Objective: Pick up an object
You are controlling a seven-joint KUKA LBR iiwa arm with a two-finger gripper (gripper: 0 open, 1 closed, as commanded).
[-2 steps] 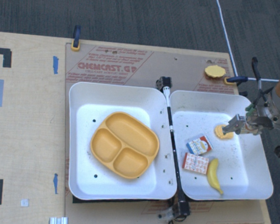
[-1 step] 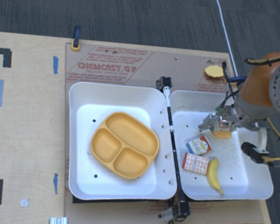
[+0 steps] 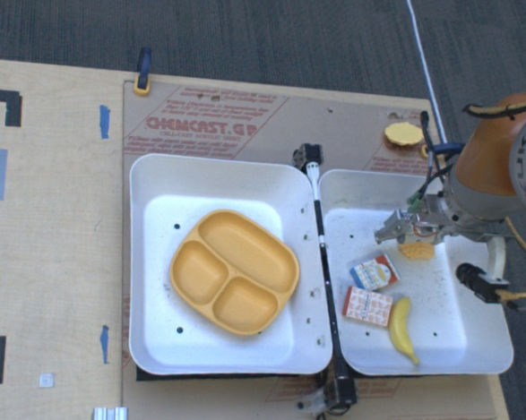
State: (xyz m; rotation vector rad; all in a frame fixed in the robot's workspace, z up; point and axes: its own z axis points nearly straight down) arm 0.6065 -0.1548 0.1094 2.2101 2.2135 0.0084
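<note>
In the right bin (image 3: pixel 468 354) lie a yellow banana (image 3: pixel 404 329), a red and white packet (image 3: pixel 367 306), a small blue and white carton (image 3: pixel 373 272) and a small orange-yellow piece (image 3: pixel 416 251). My gripper (image 3: pixel 407 229) hangs low over the far middle of this bin. It sits right above the orange-yellow piece and partly covers its top edge. I cannot make out whether it touches that piece. The grey arm with its orange band (image 3: pixel 493 158) comes in from the right.
A yellow three-compartment plate (image 3: pixel 233 272) lies in the left bin (image 3: pixel 153 242). A round yellow item (image 3: pixel 403 134) rests on the board behind the right bin. A black post (image 3: pixel 309 154) stands where the bins meet. A black part (image 3: pixel 476 281) juts over the right bin's right side.
</note>
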